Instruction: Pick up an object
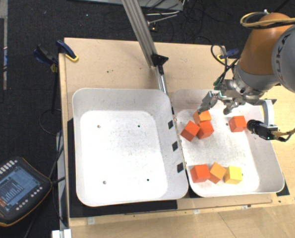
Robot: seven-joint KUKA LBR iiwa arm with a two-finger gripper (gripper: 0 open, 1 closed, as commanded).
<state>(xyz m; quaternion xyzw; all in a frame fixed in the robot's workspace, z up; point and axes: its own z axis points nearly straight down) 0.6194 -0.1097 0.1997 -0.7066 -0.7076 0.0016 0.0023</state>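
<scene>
While the left bin [120, 145] is sitting bare, I am watching seven blocks lying in the right bin [266, 175]. The gripper [220, 104] is hovering, fingers spread and holding nothing, above the orange block [203, 116].

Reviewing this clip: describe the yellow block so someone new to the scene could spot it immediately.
Look in the right-hand bin, along its near edge, where three blocks sit in a row. The yellow block is the rightmost of them, the only yellow one; its neighbours are orange and red-orange.
</scene>
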